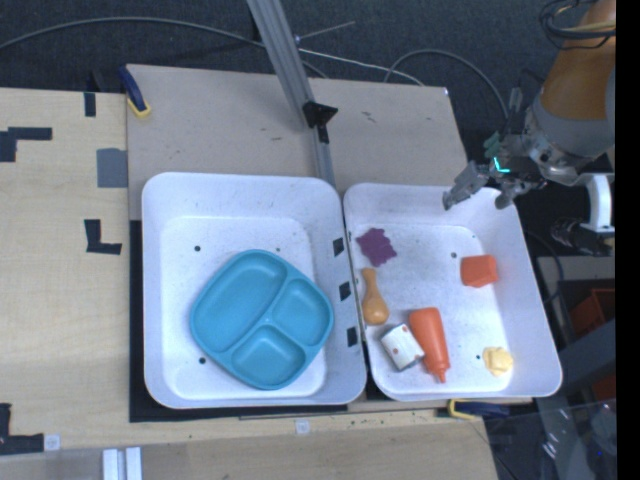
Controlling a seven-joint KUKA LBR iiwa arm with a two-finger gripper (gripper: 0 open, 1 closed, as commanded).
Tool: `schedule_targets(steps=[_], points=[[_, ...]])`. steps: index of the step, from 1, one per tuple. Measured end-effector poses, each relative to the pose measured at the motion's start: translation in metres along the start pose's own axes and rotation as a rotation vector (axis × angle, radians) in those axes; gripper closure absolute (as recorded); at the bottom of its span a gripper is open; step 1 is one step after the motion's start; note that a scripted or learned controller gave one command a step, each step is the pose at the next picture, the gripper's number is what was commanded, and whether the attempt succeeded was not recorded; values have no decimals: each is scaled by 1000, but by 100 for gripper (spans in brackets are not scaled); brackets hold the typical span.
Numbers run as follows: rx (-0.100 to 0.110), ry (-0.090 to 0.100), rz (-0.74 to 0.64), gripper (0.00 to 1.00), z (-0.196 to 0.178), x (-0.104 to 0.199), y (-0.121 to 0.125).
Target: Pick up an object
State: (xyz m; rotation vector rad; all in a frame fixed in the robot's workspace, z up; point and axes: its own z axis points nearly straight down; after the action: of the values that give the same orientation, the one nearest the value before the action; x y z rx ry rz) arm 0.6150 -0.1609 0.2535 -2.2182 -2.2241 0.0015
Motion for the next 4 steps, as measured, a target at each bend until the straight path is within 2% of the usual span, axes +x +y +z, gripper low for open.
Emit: schedule_targets(steps=[2,3,4], points=[[7,1,1,0,129,1,4],[1,-1,0,0,167,2,4],[1,0,-1,100,155,3,4]])
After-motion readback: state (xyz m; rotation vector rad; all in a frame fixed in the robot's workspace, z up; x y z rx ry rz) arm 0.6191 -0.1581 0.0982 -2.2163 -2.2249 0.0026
